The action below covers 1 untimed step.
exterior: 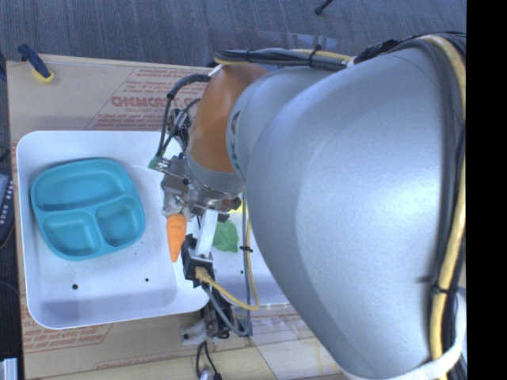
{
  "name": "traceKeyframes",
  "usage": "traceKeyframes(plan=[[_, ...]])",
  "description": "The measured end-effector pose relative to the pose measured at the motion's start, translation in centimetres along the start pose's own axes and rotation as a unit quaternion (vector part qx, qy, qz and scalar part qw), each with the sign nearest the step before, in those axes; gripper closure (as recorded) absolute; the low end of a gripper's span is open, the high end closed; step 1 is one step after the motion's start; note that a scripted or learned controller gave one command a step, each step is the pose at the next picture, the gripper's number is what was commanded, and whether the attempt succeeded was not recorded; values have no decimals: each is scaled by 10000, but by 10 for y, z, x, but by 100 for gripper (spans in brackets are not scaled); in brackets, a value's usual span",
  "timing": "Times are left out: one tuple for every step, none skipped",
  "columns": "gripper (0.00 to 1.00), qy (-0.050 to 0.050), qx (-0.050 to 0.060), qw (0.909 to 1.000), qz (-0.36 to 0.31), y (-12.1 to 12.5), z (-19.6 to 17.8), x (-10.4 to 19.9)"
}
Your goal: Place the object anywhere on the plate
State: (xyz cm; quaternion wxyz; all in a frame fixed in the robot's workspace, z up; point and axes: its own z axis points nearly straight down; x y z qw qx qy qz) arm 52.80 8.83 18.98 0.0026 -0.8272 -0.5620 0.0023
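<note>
A blue three-compartment plate point(85, 206) lies in the left part of the left white bin point(103, 299), with nothing on it. My gripper point(179, 209) hangs over the wall between the two bins, to the right of the plate. It is shut on the thick end of an orange toy carrot point(175, 238), whose tip points toward the near edge. The carrot is apart from the plate, about a plate's half-width to its right.
A green object point(226, 237) lies in the right bin, partly hidden by the arm. The large grey arm point(348, 204) covers most of the right bin. Cables point(218, 291) trail below the gripper. A blue clamp point(36, 63) sits at the cardboard's far left corner.
</note>
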Motion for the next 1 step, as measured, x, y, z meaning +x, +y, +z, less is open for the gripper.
traceKeyframes(plan=[[0,-3,-5,10000,24,1,-1,-2]])
